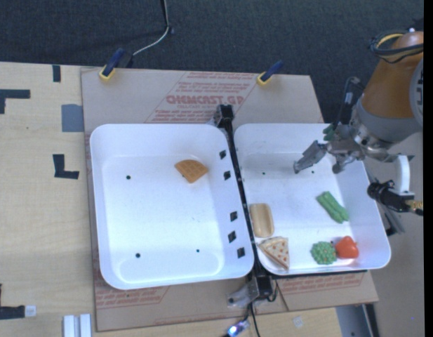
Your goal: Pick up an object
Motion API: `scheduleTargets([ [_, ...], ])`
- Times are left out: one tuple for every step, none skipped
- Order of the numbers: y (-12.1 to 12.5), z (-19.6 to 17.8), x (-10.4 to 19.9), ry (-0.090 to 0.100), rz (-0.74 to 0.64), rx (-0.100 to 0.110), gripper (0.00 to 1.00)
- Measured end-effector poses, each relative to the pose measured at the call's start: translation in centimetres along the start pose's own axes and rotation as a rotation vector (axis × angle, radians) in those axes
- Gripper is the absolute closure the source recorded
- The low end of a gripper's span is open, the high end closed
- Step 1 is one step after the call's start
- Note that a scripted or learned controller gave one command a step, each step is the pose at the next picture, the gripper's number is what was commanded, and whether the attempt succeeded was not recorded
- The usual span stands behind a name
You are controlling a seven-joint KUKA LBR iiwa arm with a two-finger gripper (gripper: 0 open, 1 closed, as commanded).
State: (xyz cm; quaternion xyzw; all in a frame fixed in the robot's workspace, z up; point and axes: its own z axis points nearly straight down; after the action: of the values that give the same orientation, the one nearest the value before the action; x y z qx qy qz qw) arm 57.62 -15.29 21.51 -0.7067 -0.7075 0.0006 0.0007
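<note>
Hovering over the right bin (356, 188), the gripper (320, 160) has its fingers spread apart with nothing between them. Below it in that bin lie a green bean pod (332, 206), broccoli (323, 252), a tomato (347, 248), a bread roll (262, 220) and a sandwich wedge (276, 251). The left bin (111, 209) holds a cracker (191, 170).

Grey arm (384, 121) with a rounded orange band (395, 83) above the wrist. Dark cable (386, 42) looped over the top of the band. Metal-grey gripper (321, 156) with slim dark fingers (305, 161). Black fitting (388, 194) with an orange tip, mounted on a white bracket (404, 170) beside the wrist.
</note>
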Motion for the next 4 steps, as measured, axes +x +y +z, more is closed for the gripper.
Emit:
scheduleTargets([
  [0.0, -1.0, 0.1, 0.000, -0.001, 0.000, 1.00],
  [4.9, -5.2, 4.8, -0.001, -0.005, -0.006, 1.00],
  [9.4, -6.4, 12.0, 0.000, -0.007, -0.005, 1.00],
  [9.3, -16.2, 17.1, 0.001, -0.006, -0.010, 1.00],
])
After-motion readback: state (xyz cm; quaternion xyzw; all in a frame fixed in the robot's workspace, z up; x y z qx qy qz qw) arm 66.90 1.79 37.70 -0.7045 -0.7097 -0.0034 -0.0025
